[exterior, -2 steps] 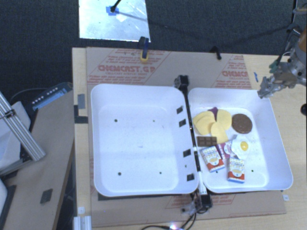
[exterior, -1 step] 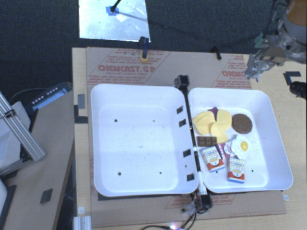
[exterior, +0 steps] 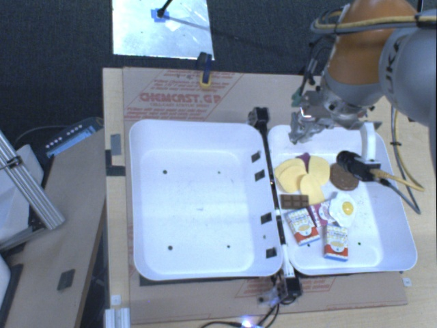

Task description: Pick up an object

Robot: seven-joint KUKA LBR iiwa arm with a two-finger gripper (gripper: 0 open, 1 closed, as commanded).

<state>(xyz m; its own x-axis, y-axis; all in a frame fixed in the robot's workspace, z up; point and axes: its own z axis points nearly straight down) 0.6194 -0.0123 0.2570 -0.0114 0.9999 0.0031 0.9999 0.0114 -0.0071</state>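
Observation:
My gripper (exterior: 299, 134) hangs over the far left corner of the right bin (exterior: 403, 241), above and just behind the objects. Under it lie yellow cheese slices (exterior: 300, 176) with a small purple piece (exterior: 305, 160) at their far edge. A round brown cookie (exterior: 343, 177) sits to their right. Closer to the front are a dark chocolate bar (exterior: 294, 201), a fried egg (exterior: 343, 209) and two small red-and-white cartons (exterior: 302, 225) (exterior: 336, 242). Nothing is seen held in the gripper.
The left bin (exterior: 198, 197) stands beside the right one, with black clips (exterior: 266, 217) along the shared rim. Both rest on a cardboard sheet (exterior: 181, 96). A silvery plate (exterior: 162, 19) lies at the back. The arm (exterior: 369, 39) reaches in from the upper right.

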